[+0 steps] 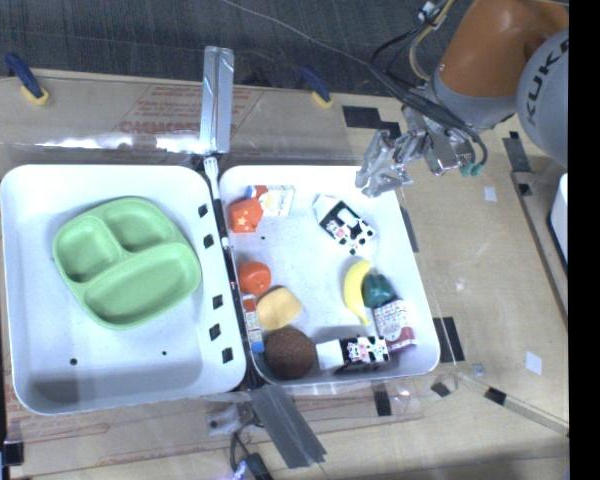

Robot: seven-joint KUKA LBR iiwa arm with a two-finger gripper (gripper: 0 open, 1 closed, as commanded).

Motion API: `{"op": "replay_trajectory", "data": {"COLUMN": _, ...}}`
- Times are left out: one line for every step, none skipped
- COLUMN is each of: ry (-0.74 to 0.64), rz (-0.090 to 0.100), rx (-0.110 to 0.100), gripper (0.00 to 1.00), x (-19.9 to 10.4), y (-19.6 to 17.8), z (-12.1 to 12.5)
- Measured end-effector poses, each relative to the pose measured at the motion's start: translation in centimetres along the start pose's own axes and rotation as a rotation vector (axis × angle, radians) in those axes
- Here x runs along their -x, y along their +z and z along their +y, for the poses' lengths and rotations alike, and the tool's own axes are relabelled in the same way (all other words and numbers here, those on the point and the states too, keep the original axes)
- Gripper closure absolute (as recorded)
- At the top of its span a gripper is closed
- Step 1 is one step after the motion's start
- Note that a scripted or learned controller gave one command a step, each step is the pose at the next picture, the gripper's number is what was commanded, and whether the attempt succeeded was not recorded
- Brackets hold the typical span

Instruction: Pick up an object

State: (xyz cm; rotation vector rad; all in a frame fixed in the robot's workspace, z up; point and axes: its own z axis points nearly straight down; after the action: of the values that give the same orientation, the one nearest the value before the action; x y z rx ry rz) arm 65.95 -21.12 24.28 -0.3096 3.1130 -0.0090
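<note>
You are at the approach step: the gripper (pixel 382 176) hovers over the far right corner of the right bin (pixel 305 263), fingers spread and gripping nothing, so next you need to come down over one item, maybe the black-and-white packet (pixel 345 223) just beside it. Count: two bins; the left bin (pixel 30 268) has one green divided plate (pixel 127 260); the right has one banana (pixel 356 288), one brown ball (pixel 288 352), and several other small pieces.
</note>
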Motion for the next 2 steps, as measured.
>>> {"op": "replay_trajectory", "data": {"ry": -0.04, "rz": 0.01, "rx": 0.008, "gripper": 1.0, "x": 1.1, "y": 0.7, "z": 6.3}}
{"op": "replay_trajectory", "data": {"ry": -0.34, "rz": 0.014, "rx": 0.011, "gripper": 1.0, "x": 0.2, "y": 11.5, "z": 3.3}}
